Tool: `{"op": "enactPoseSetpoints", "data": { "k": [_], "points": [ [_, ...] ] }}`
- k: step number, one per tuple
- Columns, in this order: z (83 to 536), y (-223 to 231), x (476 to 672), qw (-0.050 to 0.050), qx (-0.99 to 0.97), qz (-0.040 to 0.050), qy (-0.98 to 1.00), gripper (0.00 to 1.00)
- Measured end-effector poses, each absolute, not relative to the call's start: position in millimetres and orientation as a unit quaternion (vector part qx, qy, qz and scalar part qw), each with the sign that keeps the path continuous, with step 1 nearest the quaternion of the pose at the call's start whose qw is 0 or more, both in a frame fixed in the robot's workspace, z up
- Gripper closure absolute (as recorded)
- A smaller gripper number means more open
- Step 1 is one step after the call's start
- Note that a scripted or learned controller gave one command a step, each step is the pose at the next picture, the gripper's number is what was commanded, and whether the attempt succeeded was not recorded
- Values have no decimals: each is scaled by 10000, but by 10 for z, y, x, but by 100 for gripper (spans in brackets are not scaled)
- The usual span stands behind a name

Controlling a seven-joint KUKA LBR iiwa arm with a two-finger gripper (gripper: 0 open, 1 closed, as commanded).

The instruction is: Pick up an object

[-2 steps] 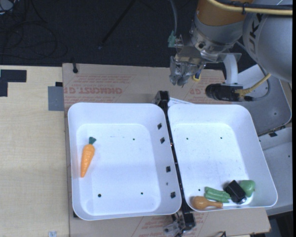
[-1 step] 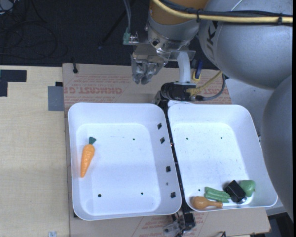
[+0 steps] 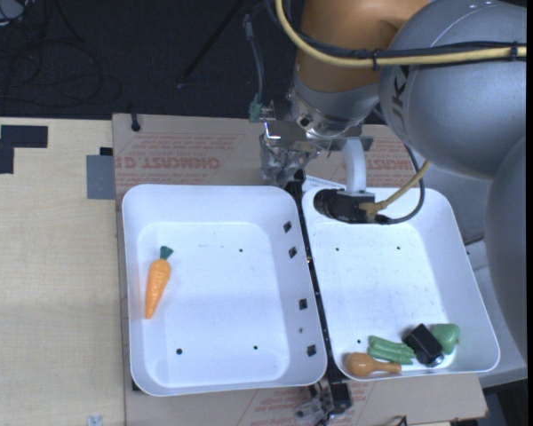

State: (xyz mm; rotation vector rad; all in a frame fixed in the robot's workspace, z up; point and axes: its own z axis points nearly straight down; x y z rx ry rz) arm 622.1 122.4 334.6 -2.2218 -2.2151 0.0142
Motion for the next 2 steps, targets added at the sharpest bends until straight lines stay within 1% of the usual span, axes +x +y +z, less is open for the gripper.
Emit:
{"op": "enactPoseSetpoints", "data": {
  "k": [1, 2],
  "points": [
    [3932, 1933, 6448, -5, -7054, -17, -7088, 100],
    [3619, 2461, 6332, 19, -7053, 28, -7089, 100]
  ]
}}
